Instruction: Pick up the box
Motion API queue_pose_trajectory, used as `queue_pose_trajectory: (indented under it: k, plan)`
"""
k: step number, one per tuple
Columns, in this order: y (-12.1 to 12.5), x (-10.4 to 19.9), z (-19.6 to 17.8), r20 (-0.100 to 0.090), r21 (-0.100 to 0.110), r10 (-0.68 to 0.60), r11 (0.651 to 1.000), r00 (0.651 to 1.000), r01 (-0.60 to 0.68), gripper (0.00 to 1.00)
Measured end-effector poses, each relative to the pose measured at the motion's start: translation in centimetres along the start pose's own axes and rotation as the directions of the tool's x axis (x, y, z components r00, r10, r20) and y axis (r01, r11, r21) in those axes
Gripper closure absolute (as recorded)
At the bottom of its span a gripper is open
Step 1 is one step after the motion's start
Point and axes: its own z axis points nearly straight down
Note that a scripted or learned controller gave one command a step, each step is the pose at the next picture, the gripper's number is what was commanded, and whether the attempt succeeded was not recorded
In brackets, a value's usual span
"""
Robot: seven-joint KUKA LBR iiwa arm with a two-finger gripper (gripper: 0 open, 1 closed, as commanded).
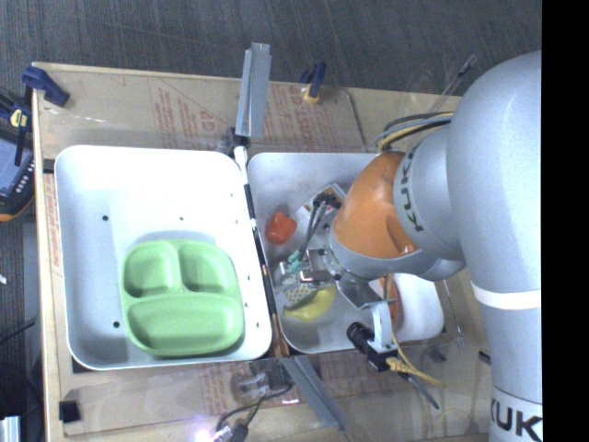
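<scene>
The arm's wrist hangs low over the right bin [276,178], hiding most of its contents, and the pincer [308,265] sits among clutter near the bin's left wall; whether it is spread or pressed together cannot be told. No box can be made out; it is probably under the arm. A small carton would likely be light, stiff and smooth-sided, best pinched across two opposite flat faces. A red object [281,227] and a yellow one [311,304] crowd the spot.

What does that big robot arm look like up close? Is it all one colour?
Not quite. The arm is mostly smooth, rounded light grey, with a glossy orange band near the wrist. Dark KUKA lettering runs beside the band. Thin yellow and dark cables loop over it, and the gripper parts are dark metal.
</scene>
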Motion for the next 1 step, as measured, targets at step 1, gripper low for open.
queue_pose_trajectory:
  k: [1]
  plan:
    - [0.01,0.29,-0.93,-0.006,0.006,-0.012,1.0,1.0,0.012,1.0]
